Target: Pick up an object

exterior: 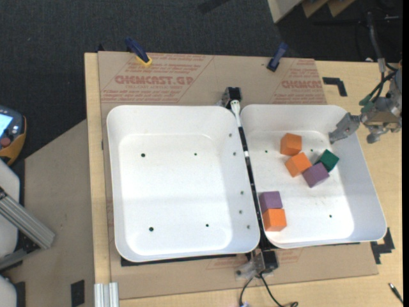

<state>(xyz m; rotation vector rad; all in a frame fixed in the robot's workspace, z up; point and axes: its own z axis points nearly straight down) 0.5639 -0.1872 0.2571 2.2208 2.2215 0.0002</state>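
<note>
1. Where the bench carries its two shallow trays side by side, we log a left bin [121,171] and a right bin [364,200], both white, resting on a cardboard sheet [192,75] printed with red lettering.
2. We count six blocks, all in the right bin.
3. Orange cube [291,144]: upper middle of the right bin.
4. Second orange cube [297,165]: just below the first, close to or touching it; we cannot tell which.
5. Purple cube [315,174]: just right of the second orange cube, apparently touching it.
6. Green cube [329,160]: above and right of that purple cube, touching or nearly so.
7. Second purple cube [271,201]: lower left part of the right bin, near the dividing wall, well apart from the upper group.
8. Third orange cube [275,219]: directly below the second purple cube, touching it.
9. Gripper [340,130]: seen at the upper right rim of the right bin, a grey finger slanting down toward the green cube but apart from it. We cannot tell whether the pincer is apart or together; we see nothing between its parts.
10. Two blue clamps [138,52] [277,56] sit on the far edge of the cardboard.
</note>
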